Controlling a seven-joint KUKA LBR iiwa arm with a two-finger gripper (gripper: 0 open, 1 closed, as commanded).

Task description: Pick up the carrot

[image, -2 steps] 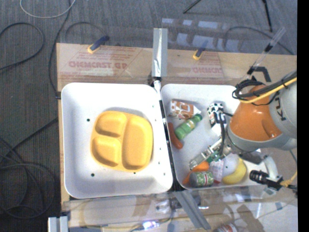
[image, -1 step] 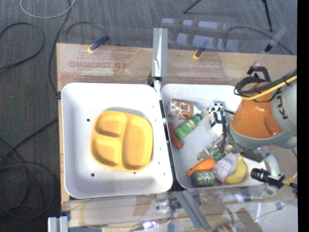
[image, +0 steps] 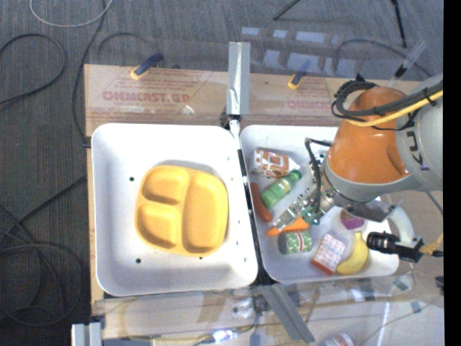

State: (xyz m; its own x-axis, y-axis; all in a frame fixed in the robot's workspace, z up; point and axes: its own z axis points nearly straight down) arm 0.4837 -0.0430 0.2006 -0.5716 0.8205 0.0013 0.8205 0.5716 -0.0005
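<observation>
While the small orange carrot with a green stub end point(image: 289, 226) is lying in the right-hand shallow white plastic bin point(image: 288, 267), near its front middle, the gripper point(image: 308, 209) is hanging right over the carrot's upper right end — so close I honestly can't say if it's touching. Whether the jaws are spread or clamped, I cannot tell; the metal bits are too small and tangled with the clutter, and nothing is visibly sitting between them.

Going outward, the carrot is getting crowded. Just in front of it a little green tin can with a printed label point(image: 294, 242) is standing, looking like it's touching the carrot. Behind and to the left a green plastic bottle point(image: 277, 189) is lying at a slant, and a long red pepper-shaped piece point(image: 259, 201) is running along the bin's left wall. A white-and-orange printed carton point(image: 270, 162) is sitting at the back. To the right, a red-and-white checked box point(image: 328, 253) and a yellow banana point(image: 353, 256) are filling the front corner.

My guess is the arm is coming in at that tilt because the can and bottle are boxing the carrot in — not much room for fingers.

The left white bin point(image: 115, 265) is holding a yellow sectioned plastic tray point(image: 184, 208), well apart from all this.
</observation>
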